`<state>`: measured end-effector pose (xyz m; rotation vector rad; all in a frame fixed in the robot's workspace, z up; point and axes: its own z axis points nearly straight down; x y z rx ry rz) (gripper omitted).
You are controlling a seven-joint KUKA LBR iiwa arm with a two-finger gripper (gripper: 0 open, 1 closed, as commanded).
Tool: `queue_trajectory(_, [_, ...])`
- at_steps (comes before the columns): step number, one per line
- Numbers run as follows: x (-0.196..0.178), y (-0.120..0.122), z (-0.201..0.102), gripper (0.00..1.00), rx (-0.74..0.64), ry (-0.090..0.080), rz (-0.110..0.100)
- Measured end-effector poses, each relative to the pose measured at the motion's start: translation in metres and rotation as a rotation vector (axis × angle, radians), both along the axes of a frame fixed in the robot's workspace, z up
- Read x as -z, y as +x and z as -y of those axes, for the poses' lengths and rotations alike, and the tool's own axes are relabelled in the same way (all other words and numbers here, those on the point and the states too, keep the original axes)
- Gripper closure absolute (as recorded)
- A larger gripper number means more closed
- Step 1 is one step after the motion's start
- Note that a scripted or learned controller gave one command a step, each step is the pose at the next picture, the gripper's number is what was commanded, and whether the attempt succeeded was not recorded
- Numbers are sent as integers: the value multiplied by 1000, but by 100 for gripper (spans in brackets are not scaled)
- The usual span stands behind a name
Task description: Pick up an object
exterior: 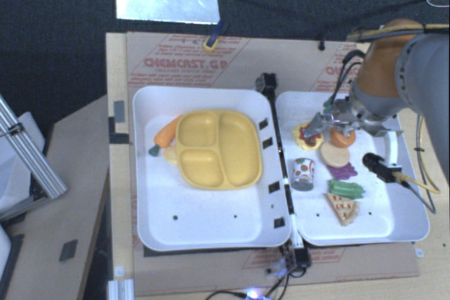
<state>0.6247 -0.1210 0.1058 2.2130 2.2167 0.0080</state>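
End effector (325, 124) low in the right bin (404, 221), above the toy food at its far end.
We see it over a flat yellow piece with a red centre (307, 139) and just beside an orange round piece (342, 138); we cannot tell whether it is released or clenched. Nearby lie a tan bun (335, 154), a small can (303, 173), a green pod (346, 188) and a pizza slice (342, 208). Left bin (162, 221): yellow divided tray (214, 149), carrot (167, 131).

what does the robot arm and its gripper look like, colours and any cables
The arm is a thick, rounded grey tube with an orange band above the wrist. Thin dark cables loop along the wrist side. The gripper is small, grey metal with dark parts, much narrower than the arm.
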Motion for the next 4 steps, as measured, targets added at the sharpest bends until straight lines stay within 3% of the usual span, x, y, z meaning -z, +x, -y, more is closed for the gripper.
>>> queue_trajectory(1, [-8, 0, 0, 100, 0, 1, -2])
queue_trajectory(3, [-114, 13, 1, 100, -4, 2, -2])
queue_trajectory(4, [-109, 1, -53, 100, -8, 4, -9])
